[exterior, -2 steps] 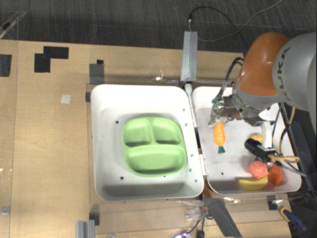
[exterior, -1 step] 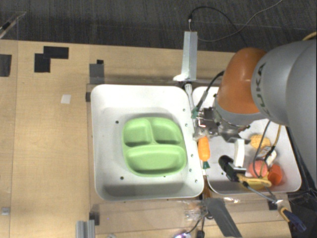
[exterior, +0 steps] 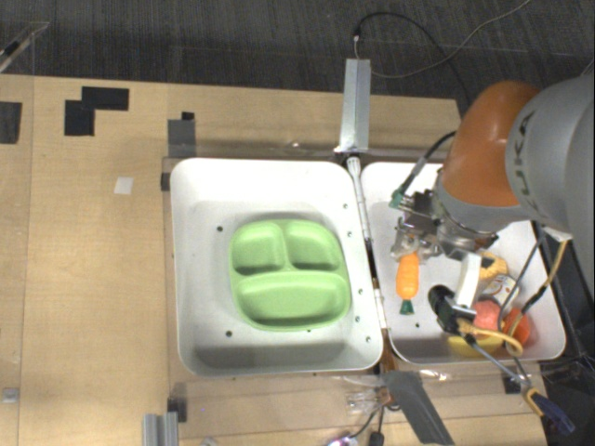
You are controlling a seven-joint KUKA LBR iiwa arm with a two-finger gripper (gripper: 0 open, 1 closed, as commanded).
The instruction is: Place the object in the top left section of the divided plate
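Observation:
A green divided plate [exterior: 288,272] lies in the left bin [exterior: 200,249]; it has two small sections at the top and one wide section below, all bare. An orange carrot [exterior: 407,277] with a green end lies in the right bin [exterior: 376,203], near its left wall. My gripper [exterior: 409,242] hangs directly over the carrot's upper end and looks to be touching it. The wrist hides how the grip stands.
A red object [exterior: 514,325] and yellow pieces [exterior: 483,344] lie in the right bin's lower right corner, close to the arm. A metal rail [exterior: 357,110] stands behind the wall between the two bins.

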